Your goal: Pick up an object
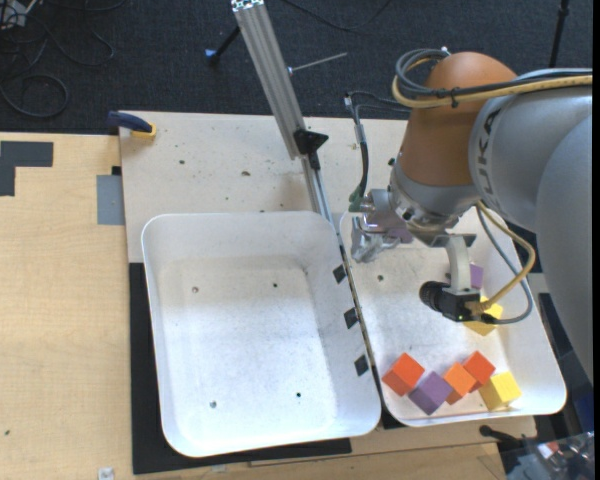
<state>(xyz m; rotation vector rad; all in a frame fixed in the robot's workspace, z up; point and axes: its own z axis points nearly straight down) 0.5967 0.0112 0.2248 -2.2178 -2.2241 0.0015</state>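
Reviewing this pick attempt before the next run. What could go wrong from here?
1. The gripper sits at the upper left of the right bin, close to the divider rim; descending there could strike the rim.
2. The blocks, orange block, purple block and yellow block, cluster tight at the bin's near edge, apart from the gripper, so a grab may come up with nothing or nudge neighbours.
3. The looping cable hangs over the bin and could snag.

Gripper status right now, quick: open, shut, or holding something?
Gripper: cannot be told from this view; it sits low over the right bin, near its back left corner.
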